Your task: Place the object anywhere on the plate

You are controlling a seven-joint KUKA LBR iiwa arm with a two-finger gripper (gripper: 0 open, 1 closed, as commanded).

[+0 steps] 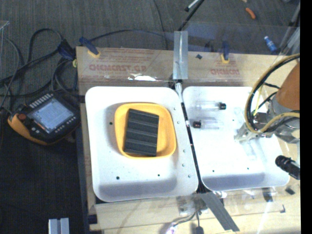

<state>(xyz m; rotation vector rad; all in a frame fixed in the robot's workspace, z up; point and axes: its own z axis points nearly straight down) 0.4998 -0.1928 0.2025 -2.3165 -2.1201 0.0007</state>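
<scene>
object (142, 132): a dark grey, nearly black rectangular block, ribbed across its top by several parallel grooves
object pose: laid flat, its long side running from the bench's far edge toward the near edge, tilted slightly
object place: rested on the plate, about at its middle, with yellow rim seen all around it
plate (167, 130): a yellow, shallow, rounded-square dish
plate place: set inside the left white bin (141, 179), nearer that bin's far edge
</scene>
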